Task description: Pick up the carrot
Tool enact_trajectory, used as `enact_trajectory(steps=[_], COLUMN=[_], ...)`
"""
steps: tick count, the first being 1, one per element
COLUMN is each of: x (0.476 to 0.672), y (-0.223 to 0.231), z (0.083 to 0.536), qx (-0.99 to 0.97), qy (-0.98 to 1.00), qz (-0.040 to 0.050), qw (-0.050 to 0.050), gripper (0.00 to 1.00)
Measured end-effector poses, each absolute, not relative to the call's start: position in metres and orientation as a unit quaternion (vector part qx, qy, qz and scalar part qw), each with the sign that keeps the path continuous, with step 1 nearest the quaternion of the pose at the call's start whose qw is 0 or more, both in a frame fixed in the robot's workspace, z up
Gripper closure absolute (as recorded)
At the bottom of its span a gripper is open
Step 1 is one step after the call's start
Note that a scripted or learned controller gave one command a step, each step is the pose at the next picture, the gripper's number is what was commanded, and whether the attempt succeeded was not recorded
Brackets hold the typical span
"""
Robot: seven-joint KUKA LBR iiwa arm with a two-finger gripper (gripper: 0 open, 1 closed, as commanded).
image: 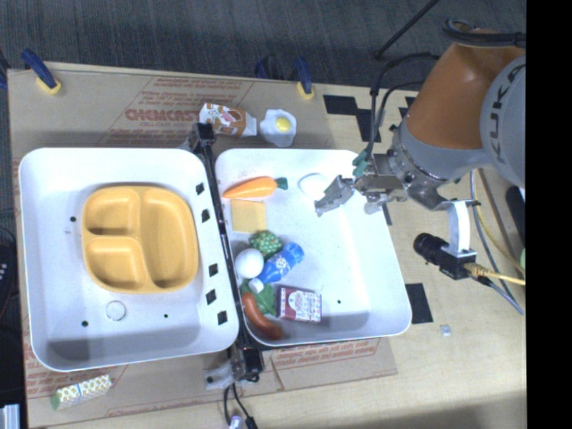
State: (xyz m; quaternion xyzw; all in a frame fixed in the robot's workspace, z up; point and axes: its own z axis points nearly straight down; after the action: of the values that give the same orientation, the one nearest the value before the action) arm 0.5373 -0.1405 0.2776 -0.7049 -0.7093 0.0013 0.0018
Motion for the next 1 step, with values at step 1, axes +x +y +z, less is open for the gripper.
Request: enact_trajectory(steps=[1], x=[0.6024], y=[-0.109], z=[0.2072], qx=[-0.708], qy=[-0.706], qz=[0.002], qw=[0.001], gripper=[0.0])
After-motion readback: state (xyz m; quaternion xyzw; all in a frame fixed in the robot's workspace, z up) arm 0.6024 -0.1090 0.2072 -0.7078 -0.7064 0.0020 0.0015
